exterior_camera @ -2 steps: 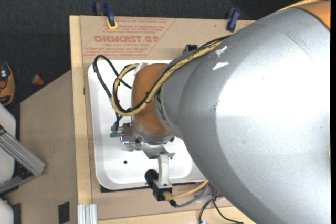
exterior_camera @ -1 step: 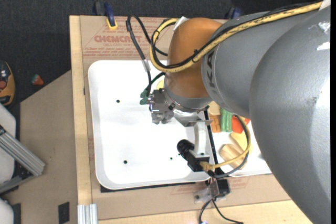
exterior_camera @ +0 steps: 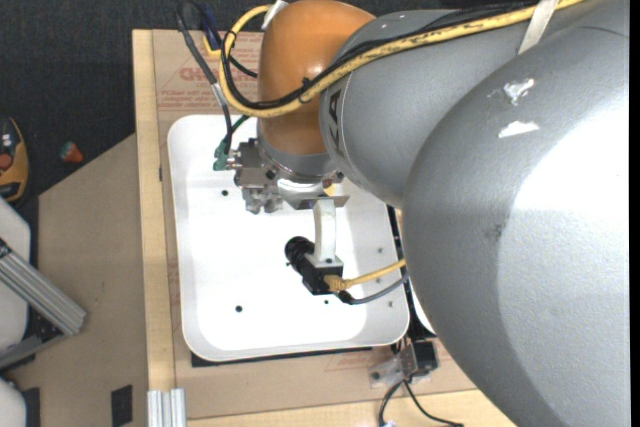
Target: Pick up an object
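Camera view: arm (exterior_camera: 480, 175) hides much of the white bin (exterior_camera: 200, 245).

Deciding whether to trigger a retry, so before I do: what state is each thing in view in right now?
Arm: reaching in from the right, bent over the left bin.
Pincer: lowered over the far half of the left bin, pointing down at its floor.
Left bin: lying flat on the bench, its right side covered by the arm.
Bench: level, bearing the bin.
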{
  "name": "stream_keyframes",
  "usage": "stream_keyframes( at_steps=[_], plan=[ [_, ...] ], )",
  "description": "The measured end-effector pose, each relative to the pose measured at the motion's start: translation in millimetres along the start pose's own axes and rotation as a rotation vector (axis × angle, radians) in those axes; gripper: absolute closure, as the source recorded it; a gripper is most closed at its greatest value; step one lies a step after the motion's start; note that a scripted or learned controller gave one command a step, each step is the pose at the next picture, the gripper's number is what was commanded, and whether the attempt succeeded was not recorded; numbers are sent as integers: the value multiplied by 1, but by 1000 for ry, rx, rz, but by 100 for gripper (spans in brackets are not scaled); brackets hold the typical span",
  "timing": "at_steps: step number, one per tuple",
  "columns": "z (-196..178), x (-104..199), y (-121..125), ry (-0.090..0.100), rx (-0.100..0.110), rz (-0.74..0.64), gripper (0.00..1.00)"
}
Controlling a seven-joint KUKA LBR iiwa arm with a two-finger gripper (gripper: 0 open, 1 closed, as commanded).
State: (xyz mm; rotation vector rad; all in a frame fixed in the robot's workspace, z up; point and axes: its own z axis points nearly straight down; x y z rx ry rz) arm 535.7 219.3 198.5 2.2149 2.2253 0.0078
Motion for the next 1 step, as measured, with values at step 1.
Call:
stream_keyframes(
  at_steps=[1],
  plan=[
    [-10, -3, -1, -2, 4, 3, 100]
  ],
)
